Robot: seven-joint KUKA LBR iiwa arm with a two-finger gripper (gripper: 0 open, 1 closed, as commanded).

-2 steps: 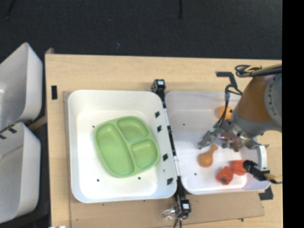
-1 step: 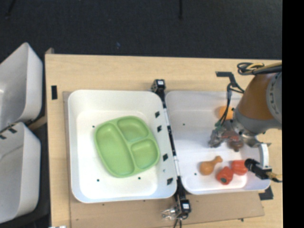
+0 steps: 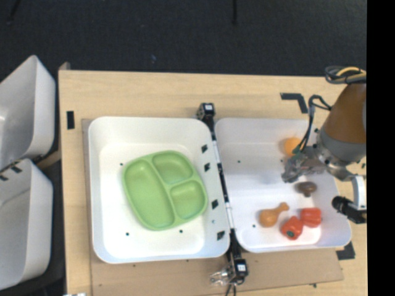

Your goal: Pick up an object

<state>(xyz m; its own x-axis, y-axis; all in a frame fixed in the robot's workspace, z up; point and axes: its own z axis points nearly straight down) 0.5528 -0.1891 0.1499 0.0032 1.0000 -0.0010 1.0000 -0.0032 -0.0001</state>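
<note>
No object is lifted yet; the hand [image 3: 295,170] is lowered near the brown piece [image 3: 305,189], its grip state cannot be told.

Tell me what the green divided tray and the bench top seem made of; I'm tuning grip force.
Green divided tray: probably moulded plastic, smooth with a slight sheen, uniform colour and rounded compartment edges. Bench top: looks like light wood or wood laminate, matte, pale tan and flat; which one is unclear.

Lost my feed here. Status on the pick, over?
Gripper low in right bin, nothing seen held. Brown lump just beside it; orange ball behind. Red peppers and drumstick nearer front.
</note>
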